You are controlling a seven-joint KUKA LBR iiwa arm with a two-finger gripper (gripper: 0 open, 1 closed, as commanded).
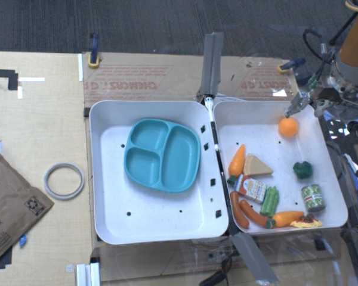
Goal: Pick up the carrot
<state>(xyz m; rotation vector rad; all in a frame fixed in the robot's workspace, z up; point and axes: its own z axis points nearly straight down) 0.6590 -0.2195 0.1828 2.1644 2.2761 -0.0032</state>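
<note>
On the bench's far left lies a roll of tape (64, 180) beside a brown cardboard box (9, 207). The left bin (101, 159) holds a teal divided plate (162, 155), set a little left of the bin's centre. In the right bin (328, 159) the carrot (237, 159) lies near the left wall, about midway between far and near, its long axis running near-to-far with a slight lean to the right and the tip pointing far. Just to its right sits a wedge of cheese (258, 166), almost touching; nearer lie a small carton (252, 189), sausages (247, 212) and green beans (269, 199). Further right are an orange (288, 127), broccoli (302, 170) and a can (313, 198). The gripper (299, 103) hangs over the bin's far right corner, just beyond the orange; whether it is released or clenched cannot be told, and nothing is seen in it. The carrot therefore lies to the left of and nearer than the gripper, well apart, so the coming move looks like a long diagonal reach, ideally closing across the carrot's width.
</note>
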